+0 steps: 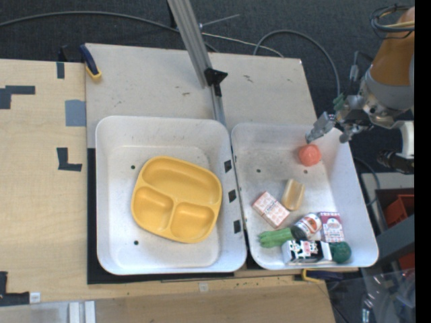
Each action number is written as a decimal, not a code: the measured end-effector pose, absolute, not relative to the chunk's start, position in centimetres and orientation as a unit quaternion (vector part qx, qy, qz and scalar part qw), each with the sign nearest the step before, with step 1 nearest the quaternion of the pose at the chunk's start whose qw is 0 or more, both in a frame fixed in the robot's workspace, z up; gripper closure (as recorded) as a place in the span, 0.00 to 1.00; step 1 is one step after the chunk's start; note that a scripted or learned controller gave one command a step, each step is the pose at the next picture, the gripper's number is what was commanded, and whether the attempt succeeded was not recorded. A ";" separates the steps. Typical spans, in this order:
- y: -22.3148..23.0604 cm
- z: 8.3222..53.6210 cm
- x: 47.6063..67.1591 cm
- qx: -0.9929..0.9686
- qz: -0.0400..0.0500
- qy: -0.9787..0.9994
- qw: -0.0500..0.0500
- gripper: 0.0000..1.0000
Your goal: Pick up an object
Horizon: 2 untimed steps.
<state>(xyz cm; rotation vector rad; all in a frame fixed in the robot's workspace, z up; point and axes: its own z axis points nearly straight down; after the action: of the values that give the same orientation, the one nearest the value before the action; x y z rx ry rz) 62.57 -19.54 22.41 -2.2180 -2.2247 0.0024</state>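
The gripper [331,128] hangs over the far right edge of the right bin [353,194]. Its two fingers look spread a little apart, and nothing sits between them. So the robot is at the reaching step — nothing has been picked up yet.

The closest thing is a small orange ball [310,155]. It lies just below the gripper, near the top of the right bin, apart from the other toys. Lower down are a tan block [293,194], a pink box [271,209], a green toy [275,237], a little can [308,225], a black and white carton [306,250] and a dark green ball [341,252], all crowded together.

The left bin [111,180] holds a yellow tray [176,198].

Next, the gripper likely needs to drop down over the orange ball and squeeze on both sides — but a round ball may roll away if one finger bumps it first.
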 end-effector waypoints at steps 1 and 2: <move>-19.5 22.4 62.6 -0.706 0.001 -0.708 0.000 0.00; -18.7 16.3 62.8 -0.706 0.002 -0.708 0.002 0.00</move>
<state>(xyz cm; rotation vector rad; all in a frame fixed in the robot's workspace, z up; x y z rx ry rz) 62.83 -18.71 16.34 -2.2150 -2.2209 0.0074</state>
